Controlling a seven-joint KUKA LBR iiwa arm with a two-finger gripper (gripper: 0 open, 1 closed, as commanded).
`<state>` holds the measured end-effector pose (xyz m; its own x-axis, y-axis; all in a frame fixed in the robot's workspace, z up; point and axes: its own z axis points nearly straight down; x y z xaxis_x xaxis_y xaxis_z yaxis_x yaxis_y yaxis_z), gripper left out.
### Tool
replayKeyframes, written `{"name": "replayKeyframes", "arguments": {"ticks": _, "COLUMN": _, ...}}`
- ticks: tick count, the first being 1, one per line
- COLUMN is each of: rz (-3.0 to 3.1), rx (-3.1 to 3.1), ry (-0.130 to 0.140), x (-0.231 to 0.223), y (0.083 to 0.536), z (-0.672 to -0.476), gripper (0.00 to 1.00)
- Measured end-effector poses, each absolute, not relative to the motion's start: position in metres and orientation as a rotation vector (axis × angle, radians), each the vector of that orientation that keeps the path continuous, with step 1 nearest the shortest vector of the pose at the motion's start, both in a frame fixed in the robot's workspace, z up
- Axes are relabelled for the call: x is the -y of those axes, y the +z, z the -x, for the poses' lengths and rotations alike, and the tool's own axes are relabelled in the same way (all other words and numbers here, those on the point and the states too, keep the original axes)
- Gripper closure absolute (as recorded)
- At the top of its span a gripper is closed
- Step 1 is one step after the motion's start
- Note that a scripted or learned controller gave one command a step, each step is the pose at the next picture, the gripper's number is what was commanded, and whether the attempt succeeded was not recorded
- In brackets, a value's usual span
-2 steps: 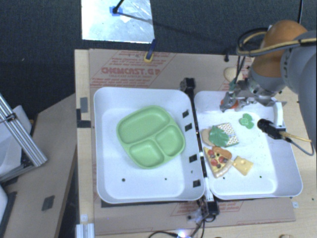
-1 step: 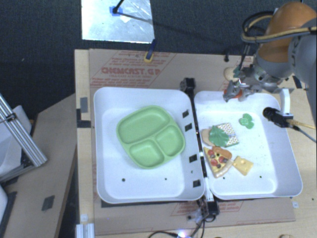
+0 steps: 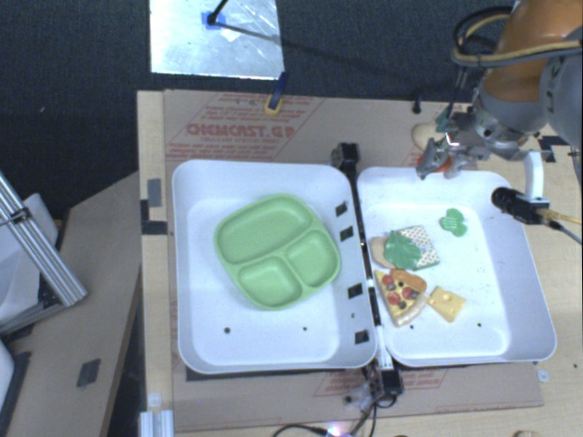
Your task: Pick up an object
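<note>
The right bin (image 3: 510, 321) holds several small toys: a pizza slice (image 3: 402, 295), a yellow cheese wedge (image 3: 446, 303), a dark green leafy piece on a patterned card (image 3: 410, 247), and a small green broccoli-like piece (image 3: 454, 223). My gripper (image 3: 441, 163) hangs over the far left corner of the right bin, above and well apart from the toys. Nothing shows between its fingers.
In the left bin (image 3: 196, 335) lies a light green divided plate (image 3: 277, 249). A black hinge strip (image 3: 357, 244) runs between the two bins. A black cylinder (image 3: 516, 204) on the arm juts over the right bin's far edge. A shiny sheet (image 3: 215, 25) lies beyond the bench.
</note>
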<state>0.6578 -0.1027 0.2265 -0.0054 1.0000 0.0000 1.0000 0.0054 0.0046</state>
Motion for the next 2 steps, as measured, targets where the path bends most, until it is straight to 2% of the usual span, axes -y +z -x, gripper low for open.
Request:
{"name": "replayKeyframes", "arguments": {"ticks": 1, "rz": -2.212, "rx": -2.233, "ry": 0.002, "x": 0.051, "y": 0.218, "z": -0.653, "gripper": 1.00}}
{"name": "replayKeyframes", "arguments": {"ticks": 2, "rz": -2.219, "rx": -2.221, "ry": 0.003, "x": 0.067, "y": 0.234, "z": -0.654, "gripper": 1.00}}
